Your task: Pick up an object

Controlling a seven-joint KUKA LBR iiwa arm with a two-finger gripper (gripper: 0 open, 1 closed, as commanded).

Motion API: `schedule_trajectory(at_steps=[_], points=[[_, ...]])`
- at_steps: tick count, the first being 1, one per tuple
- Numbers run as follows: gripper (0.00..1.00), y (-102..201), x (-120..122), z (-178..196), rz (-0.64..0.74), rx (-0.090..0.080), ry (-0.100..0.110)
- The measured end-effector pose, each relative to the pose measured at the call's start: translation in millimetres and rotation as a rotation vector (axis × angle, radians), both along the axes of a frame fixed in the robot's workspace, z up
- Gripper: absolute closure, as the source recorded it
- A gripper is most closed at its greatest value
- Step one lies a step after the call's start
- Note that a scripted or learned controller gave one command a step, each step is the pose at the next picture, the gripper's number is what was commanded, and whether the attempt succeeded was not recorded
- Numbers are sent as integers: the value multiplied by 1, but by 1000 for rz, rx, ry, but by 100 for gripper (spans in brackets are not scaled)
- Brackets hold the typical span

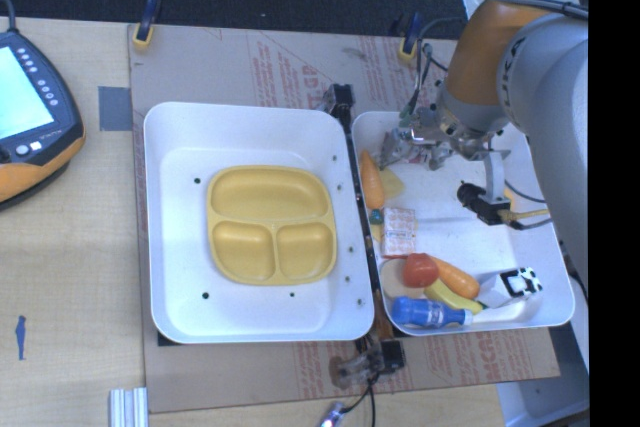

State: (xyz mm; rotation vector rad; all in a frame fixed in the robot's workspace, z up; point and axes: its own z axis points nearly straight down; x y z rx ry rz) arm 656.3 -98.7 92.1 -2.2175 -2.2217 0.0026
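Note:
My gripper (pixel 418 148) hangs over the far end of the right bin (pixel 545 245), below the orange-banded wrist. Just left of it an orange carrot-like piece (pixel 371 181) lies against the bin's left wall. A small white and red packet (pixel 400 231) sits nearer the middle. At the near end a red tomato-like piece (pixel 420 268), an orange piece (pixel 459 277), a yellow banana-like piece (pixel 450 296) and a blue bottle (pixel 424 314) are bunched together. A black and white item (pixel 519 283) lies at the near right. I see nothing held in the gripper.
The left bin (pixel 170 215) holds a yellow divided plate (pixel 271 223). A black part with cables (pixel 485 202) hangs from the arm over the right bin. A teach pendant (pixel 30 115) lies at the far left of the bench. Clamps (pixel 146 23) sit at the board's back edge.

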Motion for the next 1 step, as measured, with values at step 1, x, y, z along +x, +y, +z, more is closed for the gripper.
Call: schedule_trajectory(at_steps=[1], points=[[0, 6, 0, 0, 1, 0, 2]])
